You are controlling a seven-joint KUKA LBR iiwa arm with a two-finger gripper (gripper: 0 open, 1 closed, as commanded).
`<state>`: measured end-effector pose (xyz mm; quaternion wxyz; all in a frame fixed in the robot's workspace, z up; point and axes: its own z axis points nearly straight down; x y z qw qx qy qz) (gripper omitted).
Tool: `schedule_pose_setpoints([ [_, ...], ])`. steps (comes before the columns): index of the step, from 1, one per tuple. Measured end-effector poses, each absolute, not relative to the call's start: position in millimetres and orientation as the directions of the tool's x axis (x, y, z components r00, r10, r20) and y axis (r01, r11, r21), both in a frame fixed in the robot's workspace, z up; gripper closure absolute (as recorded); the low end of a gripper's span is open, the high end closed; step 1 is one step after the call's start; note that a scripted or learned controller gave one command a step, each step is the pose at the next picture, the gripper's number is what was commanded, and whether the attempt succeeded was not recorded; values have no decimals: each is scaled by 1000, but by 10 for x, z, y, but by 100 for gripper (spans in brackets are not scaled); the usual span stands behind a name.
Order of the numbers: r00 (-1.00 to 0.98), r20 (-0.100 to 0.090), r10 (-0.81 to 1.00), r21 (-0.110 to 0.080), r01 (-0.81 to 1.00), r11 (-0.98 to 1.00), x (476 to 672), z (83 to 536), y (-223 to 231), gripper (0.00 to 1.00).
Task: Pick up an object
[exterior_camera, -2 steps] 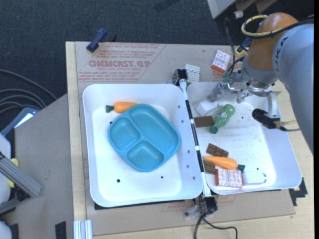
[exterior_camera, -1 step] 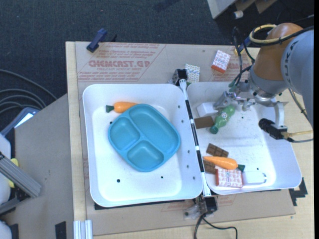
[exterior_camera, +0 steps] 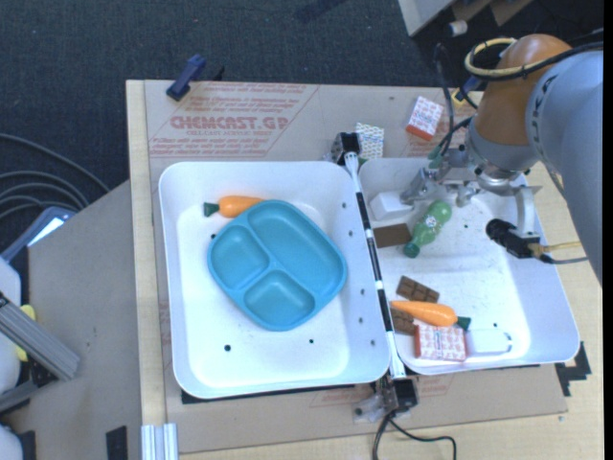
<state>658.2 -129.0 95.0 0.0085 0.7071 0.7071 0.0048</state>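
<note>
My gripper hangs over the far part of the right bin, its fingers spread apart and open. A green bottle lies tilted just in front of and below the fingers, its wide end nearest them; nothing shows clamped between them. Other things in this bin are a white block, a brown block, a chocolate bar, an orange carrot and a red-and-white box.
The left bin holds a blue divided plate and a second carrot. A small red-and-white box and a patterned packet lie on the board behind the bins. The divider runs between the bins.
</note>
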Motion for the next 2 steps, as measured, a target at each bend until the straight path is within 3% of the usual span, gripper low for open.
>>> schedule_pose_setpoints([
  [1, 3, -6, 1000, 26, 1000, -3, 6457, 959, -1278, 0],
  [2, 1, -8, 1000, 12, 1000, -1, 6707, 947, -1167, 0],
])
